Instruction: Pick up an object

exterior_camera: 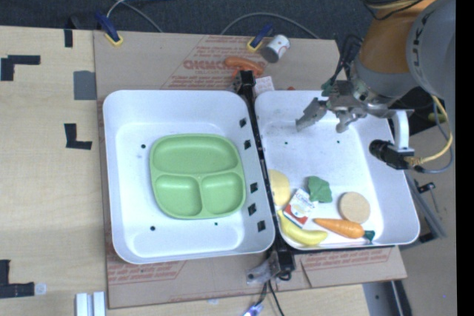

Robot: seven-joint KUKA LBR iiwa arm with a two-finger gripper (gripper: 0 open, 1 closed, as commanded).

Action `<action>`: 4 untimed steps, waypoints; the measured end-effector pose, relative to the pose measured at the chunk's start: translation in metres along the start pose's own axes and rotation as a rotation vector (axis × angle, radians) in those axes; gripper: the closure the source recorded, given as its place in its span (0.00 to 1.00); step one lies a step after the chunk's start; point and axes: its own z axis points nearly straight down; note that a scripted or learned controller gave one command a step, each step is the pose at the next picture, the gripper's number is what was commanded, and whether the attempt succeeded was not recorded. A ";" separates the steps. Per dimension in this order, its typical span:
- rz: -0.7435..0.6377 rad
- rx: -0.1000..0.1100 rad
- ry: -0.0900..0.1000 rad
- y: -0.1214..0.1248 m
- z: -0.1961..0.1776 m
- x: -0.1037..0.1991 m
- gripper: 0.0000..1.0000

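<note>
1. Gripper (326,120) hangs spread wide and holding nothing above the right bin's (296,148) bare upper floor.
2. Candidate objects cluster along the near edge: carrot (338,227), banana (301,233), round cracker (355,206), green leafy piece (320,189).
3. Left bin (126,159) holds a green divided plate (198,175).

Light wood bench (44,181) is carrying a brown cardboard sheet (200,63), and two white bins are sitting side by side on it, left bin (126,115) and right bin (392,211). Black tape marks (74,135) are sticking to the bare wood on the left, and blue clamps (109,29) are gripping the cardboard's far edge.
</note>
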 end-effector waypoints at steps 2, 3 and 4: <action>0.000 -0.006 -0.001 -0.047 0.112 -0.044 0.00; 0.002 -0.005 -0.002 -0.108 0.112 -0.031 0.00; 0.002 -0.007 -0.004 -0.108 0.102 -0.031 1.00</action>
